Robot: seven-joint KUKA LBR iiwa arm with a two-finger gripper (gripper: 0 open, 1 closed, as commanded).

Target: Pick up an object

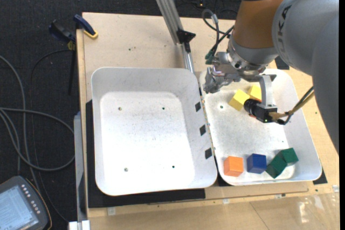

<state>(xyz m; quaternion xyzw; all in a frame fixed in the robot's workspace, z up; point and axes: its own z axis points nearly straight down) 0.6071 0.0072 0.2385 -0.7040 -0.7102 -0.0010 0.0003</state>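
1. Left bin (108, 89) and right bin (307, 143): white plastic, smooth, faint dark speckling.
2. Bench top (135, 35): pale wood board, matt.
3. Arm (307, 24): grey casing, satin sheen; orange band (259, 13) glossy.
4. Blocks, orange (233, 165), blue (257, 163), green (282, 162), yellow (239, 99): matt, smooth-faced.
5. Slanted pole (164, 0): bare metal.

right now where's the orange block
In the camera view the orange block sits in the right-hand bin, near its front edge at the left end of a row, just left of the blue block and green blocks.
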